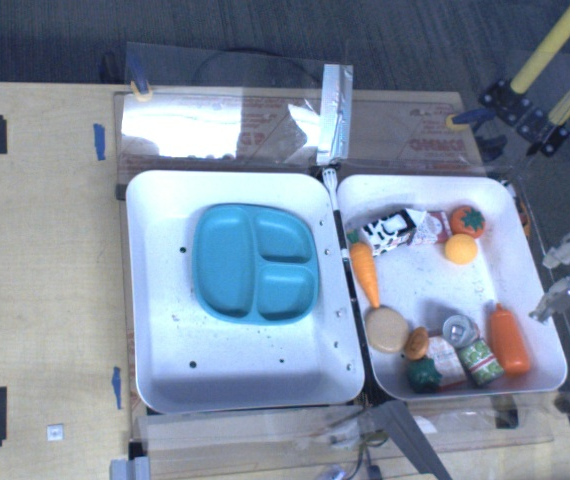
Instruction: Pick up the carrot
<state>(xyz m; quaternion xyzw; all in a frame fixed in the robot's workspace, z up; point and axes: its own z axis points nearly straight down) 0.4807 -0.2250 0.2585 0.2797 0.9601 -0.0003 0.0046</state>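
Observation:
The orange carrot (pixel 365 273) with a green top lies lengthwise along the left wall of the right bin (pixel 525 228), its leafy end toward the back. My gripper (pixel 563 276) is at the bin's right rim, far to the right of the carrot. Its two grey fingers stand apart with nothing between them.
In the right bin are a cow-patterned pack (pixel 393 230), a tomato (pixel 467 221), a yellow ball (pixel 460 250), a tan bun (pixel 386 329), a can (pixel 458 329), an orange bottle (pixel 509 338) and a green piece (pixel 424 374). The left bin (pixel 155 268) bears a blue divided plate (pixel 257 263).

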